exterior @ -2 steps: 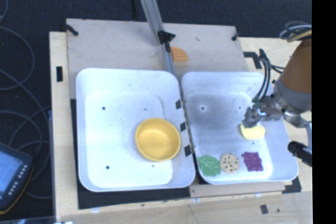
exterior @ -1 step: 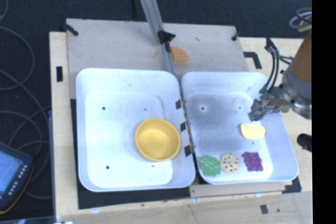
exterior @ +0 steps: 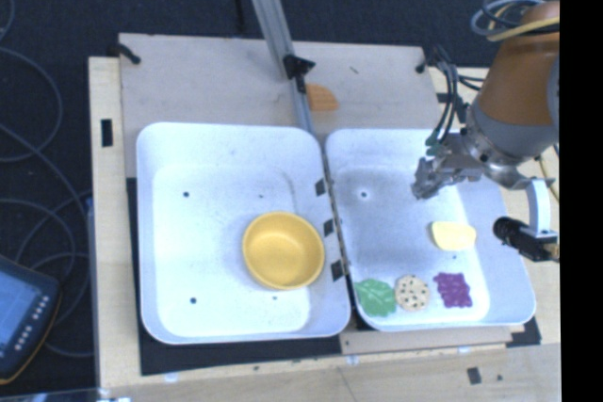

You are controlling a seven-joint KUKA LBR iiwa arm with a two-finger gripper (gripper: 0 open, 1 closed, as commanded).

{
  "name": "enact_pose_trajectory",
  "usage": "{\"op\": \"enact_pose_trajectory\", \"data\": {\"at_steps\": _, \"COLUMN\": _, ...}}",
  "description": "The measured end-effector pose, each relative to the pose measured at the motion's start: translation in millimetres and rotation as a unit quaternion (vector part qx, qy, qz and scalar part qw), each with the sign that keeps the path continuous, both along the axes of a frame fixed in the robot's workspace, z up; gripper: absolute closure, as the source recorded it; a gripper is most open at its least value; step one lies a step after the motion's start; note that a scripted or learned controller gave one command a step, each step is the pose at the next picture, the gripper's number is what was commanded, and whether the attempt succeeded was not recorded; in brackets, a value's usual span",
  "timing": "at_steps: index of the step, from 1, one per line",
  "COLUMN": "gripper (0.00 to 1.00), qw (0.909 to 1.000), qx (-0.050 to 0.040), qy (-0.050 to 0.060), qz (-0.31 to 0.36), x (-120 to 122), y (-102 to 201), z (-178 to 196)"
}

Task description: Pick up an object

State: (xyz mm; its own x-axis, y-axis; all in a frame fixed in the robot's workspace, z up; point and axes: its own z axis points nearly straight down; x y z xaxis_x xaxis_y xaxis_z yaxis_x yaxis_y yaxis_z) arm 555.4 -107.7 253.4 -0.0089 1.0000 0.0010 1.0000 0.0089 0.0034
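Yellow round bowl (exterior: 283,249) sits in smooth white left bin (exterior: 170,165).

no legible text, labels or numbers on anything in view

I see the bench (exterior: 217,80), pale wood, bearing two white bins touching side by side: the left bin (exterior: 179,202) and, just right of it, the right bin (exterior: 377,165). An orange blob (exterior: 321,98) lies just behind their junction.
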Motion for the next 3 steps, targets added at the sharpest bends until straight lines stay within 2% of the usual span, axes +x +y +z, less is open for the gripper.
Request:
{"op": "enact_pose_trajectory", "data": {"at_steps": 2, "gripper": 1.0, "qw": 1.0, "qx": -0.0008, "qy": 0.001, "qz": -0.002, "x": 37, "y": 94, "z": -21}}
{"op": "enact_pose_trajectory", "data": {"at_steps": 3, "gripper": 1.0, "qw": 1.0, "qx": 0.0005, "qy": 0.0, "qz": -0.001, "x": 56, "y": 141, "z": -9}}
